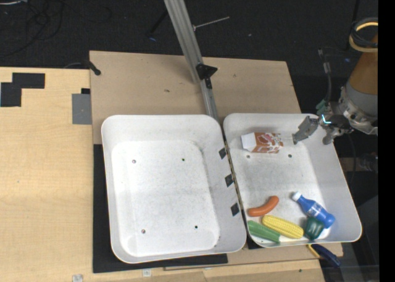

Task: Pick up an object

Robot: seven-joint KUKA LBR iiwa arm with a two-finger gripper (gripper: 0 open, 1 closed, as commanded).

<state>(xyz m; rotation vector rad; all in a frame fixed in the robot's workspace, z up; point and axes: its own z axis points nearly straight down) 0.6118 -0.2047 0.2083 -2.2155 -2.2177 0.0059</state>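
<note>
Fingers point(315, 130) spread and empty over the right bin point(345, 179) — meat packet point(264, 142) near, corn point(282, 226) and bottle point(313, 209) well apart.

No readable text, numbers, brand names or signs are seen anywhere. A red-and-white printed design is carried by the small packet point(263, 142) in the right bin point(345, 194), but no letters can be made out. A white label band is shown on the blue bottle point(313, 208); its print is too small to be read.
</note>
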